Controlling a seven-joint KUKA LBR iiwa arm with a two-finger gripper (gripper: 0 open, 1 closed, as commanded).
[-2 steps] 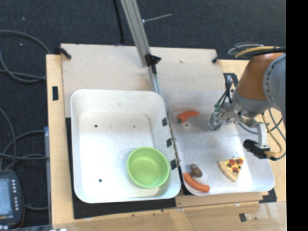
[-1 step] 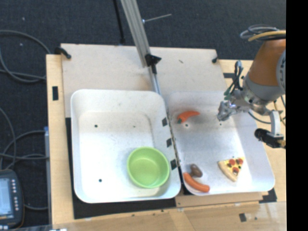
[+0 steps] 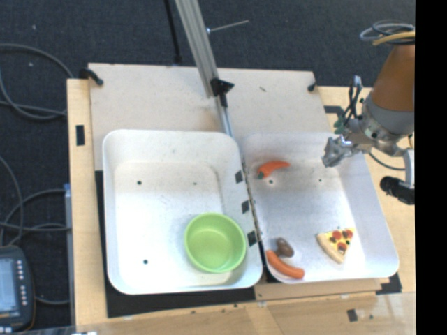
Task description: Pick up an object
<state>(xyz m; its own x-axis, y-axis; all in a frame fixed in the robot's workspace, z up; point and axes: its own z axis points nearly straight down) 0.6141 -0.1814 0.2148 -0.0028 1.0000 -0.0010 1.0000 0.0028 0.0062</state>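
Observation:
The right bin (image 3: 363, 194) holds an orange carrot-like toy (image 3: 272, 167) near its far left, a pizza slice toy (image 3: 336, 243) at the near right, a small brown lump (image 3: 284, 246) and an orange-red sausage (image 3: 286, 265) at the near left corner. My gripper (image 3: 334, 151) hangs over the far right part of this bin, well to the right of the carrot toy and apart from everything. Nothing shows between its fingers.
A green bowl (image 3: 215, 241) sits in the near right corner of the left bin (image 3: 140, 187). A slanted metal pole (image 3: 202, 47) rises from between the bins at the back. Cables lie on the dark floor to the left.

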